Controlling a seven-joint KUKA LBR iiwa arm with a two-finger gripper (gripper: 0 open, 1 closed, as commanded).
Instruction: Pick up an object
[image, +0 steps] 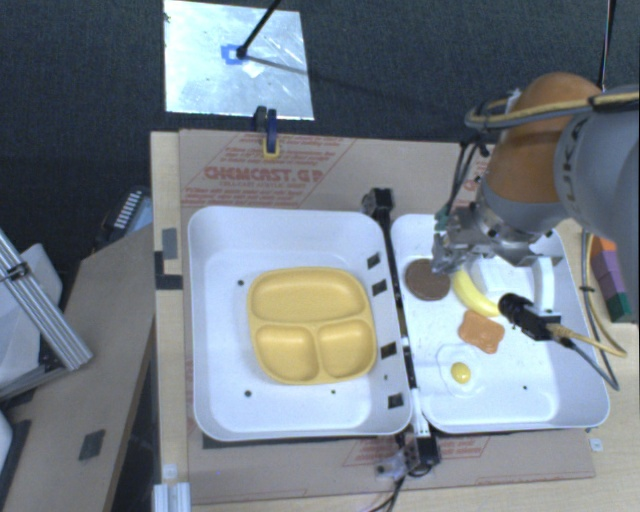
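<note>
Nearest me in the right bin (560, 385), a fried egg toy (460, 373) lies flat at 7 o'clock from the bin's middle. Just beyond it, at 8 o'clock, is an orange piece (481, 331), apart from the egg. Level with that, at 9 o'clock across the divide, the left bin (212, 260) holds a yellow three-compartment plate (310, 325) at its middle. Further back in the right bin, at 10 o'clock, a banana (472, 293) lies aslant beside a brown disc (428, 282) that sits close to the left wall (whether the two touch, I cannot tell). The gripper (452, 250) hangs over the far edges of disc and banana, at 11 o'clock. I cannot tell how wide it stands, or whether it grips anything. The arm (590, 170) comes in from 2 o'clock. Beyond both bins is a printed cardboard sheet (330, 165), with a yellow clamp (268, 135) on its far edge.
</note>
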